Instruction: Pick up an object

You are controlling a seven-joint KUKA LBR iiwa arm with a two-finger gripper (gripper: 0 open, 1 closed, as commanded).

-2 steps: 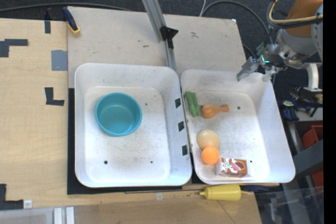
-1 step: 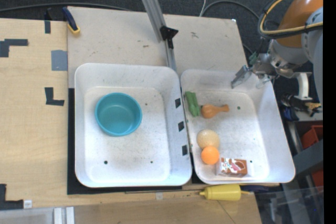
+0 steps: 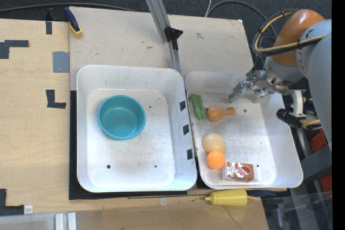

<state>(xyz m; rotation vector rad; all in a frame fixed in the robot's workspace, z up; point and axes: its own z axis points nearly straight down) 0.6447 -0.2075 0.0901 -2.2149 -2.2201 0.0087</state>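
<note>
Bright, even light; slightly soft focus

The bowl lies in the left bin. In the right bin, the ball lies just left of the packet.

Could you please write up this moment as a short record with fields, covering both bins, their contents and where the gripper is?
left bin: teal bowl
right bin: green piece, orange pear-shaped toy, pale round object, orange ball, red packet
bench front edge: yellow bottle, lying outside the right bin
gripper: over the right bin's far end, right of the pear-shaped toy
held object: none seen between the fingers
</note>
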